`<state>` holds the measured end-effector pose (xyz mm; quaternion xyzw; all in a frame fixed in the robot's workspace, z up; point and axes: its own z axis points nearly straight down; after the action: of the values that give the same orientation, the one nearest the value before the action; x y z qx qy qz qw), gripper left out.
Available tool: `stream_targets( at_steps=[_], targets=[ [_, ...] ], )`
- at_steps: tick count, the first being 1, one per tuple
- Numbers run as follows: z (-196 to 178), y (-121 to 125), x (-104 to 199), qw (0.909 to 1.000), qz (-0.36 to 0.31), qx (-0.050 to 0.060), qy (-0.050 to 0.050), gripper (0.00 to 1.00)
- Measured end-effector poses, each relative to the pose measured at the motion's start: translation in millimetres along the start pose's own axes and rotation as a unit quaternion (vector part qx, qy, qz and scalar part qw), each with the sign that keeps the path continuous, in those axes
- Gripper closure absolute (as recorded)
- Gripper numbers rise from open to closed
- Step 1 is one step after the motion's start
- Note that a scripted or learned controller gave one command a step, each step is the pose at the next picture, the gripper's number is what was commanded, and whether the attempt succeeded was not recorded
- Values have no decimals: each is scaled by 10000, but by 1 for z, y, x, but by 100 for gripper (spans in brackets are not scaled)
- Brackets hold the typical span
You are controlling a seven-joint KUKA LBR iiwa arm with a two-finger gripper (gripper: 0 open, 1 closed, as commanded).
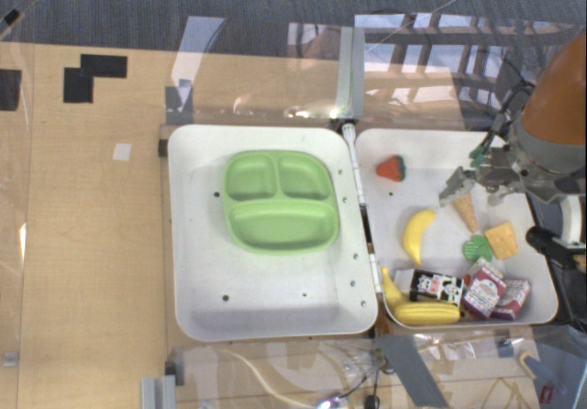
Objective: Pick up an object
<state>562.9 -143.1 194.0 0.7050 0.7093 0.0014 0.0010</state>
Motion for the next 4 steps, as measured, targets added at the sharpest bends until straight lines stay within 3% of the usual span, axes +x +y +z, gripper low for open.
stream_targets(
  at_steps=[1, 2, 3, 4],
  targets=[
    [103, -3, 34, 9985, -544, -65, -14, 0],
    [91, 0, 36, 9985, -541, -96, 6, 100],
    [3, 72, 101, 10000, -7, -16, 0, 100],
    [-6, 62, 158, 9991, -434, -4, 2, 100]
  ],
)
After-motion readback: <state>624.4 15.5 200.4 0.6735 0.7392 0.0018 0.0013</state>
